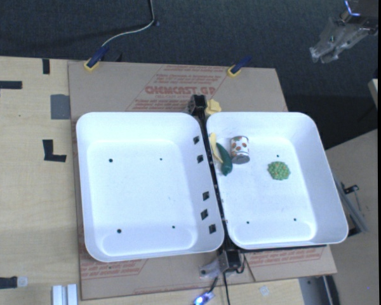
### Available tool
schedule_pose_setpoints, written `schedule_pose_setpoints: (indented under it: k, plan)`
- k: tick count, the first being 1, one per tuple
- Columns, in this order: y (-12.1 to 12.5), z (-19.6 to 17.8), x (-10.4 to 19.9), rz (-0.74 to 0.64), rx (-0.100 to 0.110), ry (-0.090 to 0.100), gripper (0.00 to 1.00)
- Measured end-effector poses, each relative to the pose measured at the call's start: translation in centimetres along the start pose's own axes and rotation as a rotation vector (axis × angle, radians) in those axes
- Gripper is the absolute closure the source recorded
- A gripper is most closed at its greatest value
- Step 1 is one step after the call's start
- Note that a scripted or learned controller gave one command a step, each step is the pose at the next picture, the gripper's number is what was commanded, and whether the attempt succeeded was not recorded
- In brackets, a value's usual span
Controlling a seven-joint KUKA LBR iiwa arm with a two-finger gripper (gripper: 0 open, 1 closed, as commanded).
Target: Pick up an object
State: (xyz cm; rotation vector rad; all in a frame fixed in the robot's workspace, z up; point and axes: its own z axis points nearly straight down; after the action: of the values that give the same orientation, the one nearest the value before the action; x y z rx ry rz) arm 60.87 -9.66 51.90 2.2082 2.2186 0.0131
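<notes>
Bright even light, soft focus, faint shadows

Bins: we see the left bin (140, 189) and right bin (298, 196) as smooth white plastic with a faint sheen.
Sheet under the bins: we read the cardboard sheet (171, 91) as matt brown board with red print.
Surface: the surface (25, 189) looks to us like pale, matt wood.
Backdrop: the dark cloth (228, 24) seems rough and matt.
Green ball (279, 170): we see a bumpy, dull skin.
Small cup (240, 149): we find it smooth and spotted.
End effector (333, 43): it looks to us like grey metal.
</notes>
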Motion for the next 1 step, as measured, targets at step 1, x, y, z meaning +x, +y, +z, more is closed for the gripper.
schedule_pose_setpoints:
  k: [1]
  plan:
    - [6.21, -1.54, -3.08, 0.005, 0.009, -0.002, 1.0]
